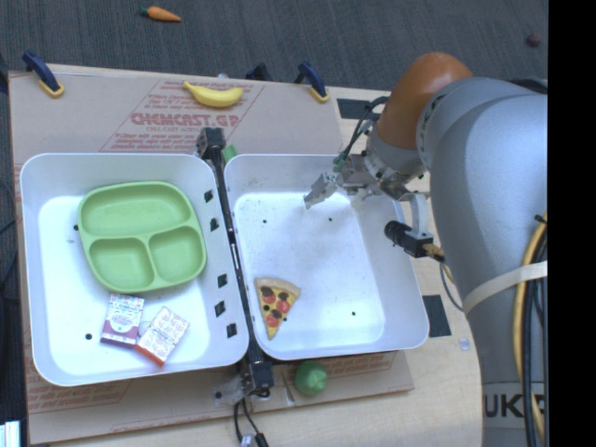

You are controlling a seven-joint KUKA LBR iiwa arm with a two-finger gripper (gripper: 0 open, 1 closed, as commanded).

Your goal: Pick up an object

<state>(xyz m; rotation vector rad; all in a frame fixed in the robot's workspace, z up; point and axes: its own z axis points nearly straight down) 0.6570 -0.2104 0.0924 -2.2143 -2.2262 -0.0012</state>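
Observation:
A pizza slice (pixel 275 304) lies near the front left of the right bin (pixel 321 338). My gripper (pixel 321 190) hangs over the back of that bin, well behind and to the right of the slice, with nothing seen between its fingers. In the left bin (pixel 42 277) sit a green divided plate (pixel 142 234) and two small packets (pixel 124 319) (pixel 163 334) at the front.
A toy banana (pixel 214 92) lies on the cardboard behind the bins. A green ball (pixel 311 377) rests on the bench just in front of the right bin. An orange carrot (pixel 163 13) is on the floor far behind. The grey arm fills the right side.

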